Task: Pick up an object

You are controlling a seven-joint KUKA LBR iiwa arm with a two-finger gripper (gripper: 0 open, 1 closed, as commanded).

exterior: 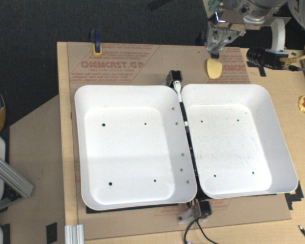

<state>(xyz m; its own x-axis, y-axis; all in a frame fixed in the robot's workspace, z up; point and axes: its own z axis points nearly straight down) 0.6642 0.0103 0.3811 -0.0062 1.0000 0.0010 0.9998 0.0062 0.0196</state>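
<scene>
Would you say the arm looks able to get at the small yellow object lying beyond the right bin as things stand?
Probably yes. The end effector hangs just above the yellow object, which lies on the brown board outside the right bin, with nothing between them.

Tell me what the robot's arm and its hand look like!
The arm is round and chunky, shiny grey metal with an orange band near the top edge of the picture. Under it hangs a smaller grey gripper made of metal bits, with a little green part and a blue spot on its side. It narrows to a thin tip at the bottom.
</scene>
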